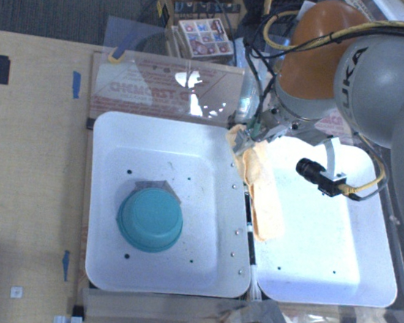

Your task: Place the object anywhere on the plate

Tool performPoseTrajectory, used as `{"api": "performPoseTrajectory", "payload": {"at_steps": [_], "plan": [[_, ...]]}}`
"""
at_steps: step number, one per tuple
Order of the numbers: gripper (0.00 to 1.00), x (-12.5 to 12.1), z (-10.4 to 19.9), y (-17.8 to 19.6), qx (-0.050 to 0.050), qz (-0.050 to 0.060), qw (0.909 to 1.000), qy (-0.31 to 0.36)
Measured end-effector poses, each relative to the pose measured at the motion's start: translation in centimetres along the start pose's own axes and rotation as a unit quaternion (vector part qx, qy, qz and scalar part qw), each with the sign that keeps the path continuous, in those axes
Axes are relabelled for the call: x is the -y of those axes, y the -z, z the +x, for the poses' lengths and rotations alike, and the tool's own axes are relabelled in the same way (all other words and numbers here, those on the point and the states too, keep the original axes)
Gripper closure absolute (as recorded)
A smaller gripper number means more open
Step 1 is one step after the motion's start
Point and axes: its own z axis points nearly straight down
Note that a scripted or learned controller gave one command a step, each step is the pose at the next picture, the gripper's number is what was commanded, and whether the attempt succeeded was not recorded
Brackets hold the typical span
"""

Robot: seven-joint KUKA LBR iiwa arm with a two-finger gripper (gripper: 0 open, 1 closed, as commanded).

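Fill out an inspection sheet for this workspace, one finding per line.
Surface: two shallow white bins side by side, the left bin and the right bin, on a wooden bench.
Job's things: teal dish, apparently upside down, in the left bin; yellow cloth draped along the seam between the bins.
Clutter: small grey patch just behind the dish.
End effector: at the cloth's upper end; its grip cannot be judged.
Cables: black cable and connector over the right bin; yellow cable looped behind the arm.
Surroundings: boxes on the floor; blue tape on the bench.
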Motion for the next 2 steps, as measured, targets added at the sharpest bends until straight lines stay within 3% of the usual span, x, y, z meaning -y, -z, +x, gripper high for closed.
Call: {"api": "performPoseTrajectory", "payload": {"at_steps": [1, 2], "plan": [[1.00, 2.8, 6.8, 2.1, -0.001, 0.001, 0.9990, -0.045], [1.00, 3.0, 12.5, 0.0, -0.001, 0.002, 0.9993, -0.037]]}}
